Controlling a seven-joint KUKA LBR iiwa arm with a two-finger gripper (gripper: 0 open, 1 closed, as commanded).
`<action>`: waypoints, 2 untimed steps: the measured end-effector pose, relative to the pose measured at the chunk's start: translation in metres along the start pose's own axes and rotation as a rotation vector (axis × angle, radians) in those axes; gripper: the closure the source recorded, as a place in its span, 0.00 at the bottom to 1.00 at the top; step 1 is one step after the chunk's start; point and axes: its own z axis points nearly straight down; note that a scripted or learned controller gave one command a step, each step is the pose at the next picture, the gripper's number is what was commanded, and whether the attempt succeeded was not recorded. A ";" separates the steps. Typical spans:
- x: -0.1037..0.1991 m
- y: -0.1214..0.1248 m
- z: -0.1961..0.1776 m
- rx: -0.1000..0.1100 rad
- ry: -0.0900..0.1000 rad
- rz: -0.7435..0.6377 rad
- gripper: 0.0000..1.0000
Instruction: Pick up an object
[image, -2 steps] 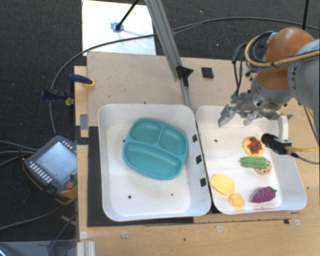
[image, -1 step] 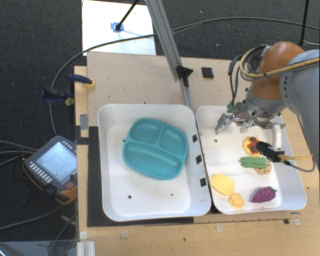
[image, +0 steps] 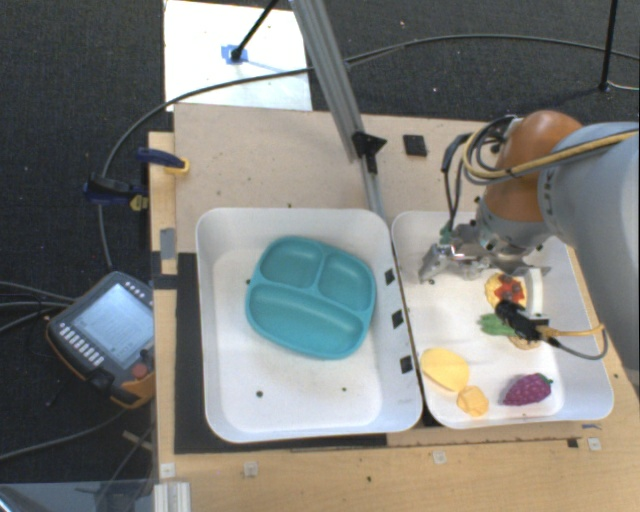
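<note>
From my seat the gripper sits over the far-left part of the right bin, but I cannot tell how it is set. The yellow toy near that bin's near-left corner looks light, hard and slick, so I would pinch its narrower sides.

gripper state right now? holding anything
Gripper: over the right bin, near its upper left part; open or shut cannot be told, and nothing is seen in it.
</note>
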 end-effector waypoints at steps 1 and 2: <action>0.000 0.002 -0.014 -0.006 0.000 0.000 1.00; 0.000 0.013 -0.073 -0.009 -0.001 -0.004 1.00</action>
